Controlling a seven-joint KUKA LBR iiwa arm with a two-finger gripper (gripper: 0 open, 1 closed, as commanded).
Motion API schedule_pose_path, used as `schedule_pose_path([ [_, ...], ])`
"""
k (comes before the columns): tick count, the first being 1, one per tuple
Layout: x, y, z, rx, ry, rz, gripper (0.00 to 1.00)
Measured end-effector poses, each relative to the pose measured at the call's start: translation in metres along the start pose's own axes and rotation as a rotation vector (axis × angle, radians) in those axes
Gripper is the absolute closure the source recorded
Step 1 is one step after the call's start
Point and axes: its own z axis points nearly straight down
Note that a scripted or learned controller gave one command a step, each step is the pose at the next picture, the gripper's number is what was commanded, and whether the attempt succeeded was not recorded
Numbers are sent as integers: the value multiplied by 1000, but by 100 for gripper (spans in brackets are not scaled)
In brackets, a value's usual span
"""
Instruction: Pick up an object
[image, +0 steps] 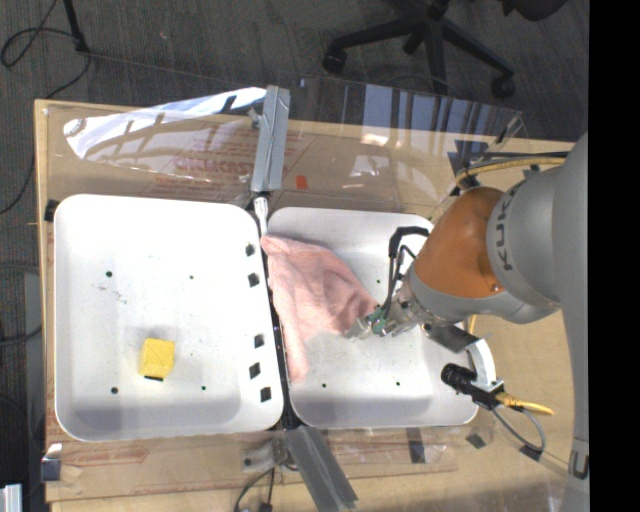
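Far to the gripper's left you see a small yellow foam block (157, 358) lying in the left white bin (80, 230). Just left of the gripper (378, 322), touching its tip, a crumpled pink cloth (312, 290) lies in the right white bin (350, 395). You cannot tell the gripper's state.

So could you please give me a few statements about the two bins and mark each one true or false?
1. The yellow block lies in the left bin. True.
2. The pink cloth lies in the left bin. False: it is in the right bin, against its left wall.
3. The gripper is over the right bin, at the cloth's right edge. True.
4. The block touches the cloth. False: they lie in separate bins.
5. The arm reaches over the left bin. False: it is over the right bin.
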Motion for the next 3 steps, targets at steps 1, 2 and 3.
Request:
schedule_pose_path([
  [1, -3, -7, 0, 0, 1, -160, 100],
  [2, -27, 45, -2, -4, -5, -561, 100],
  [3, -54, 97, -117, -3, -6, -695, 100],
])
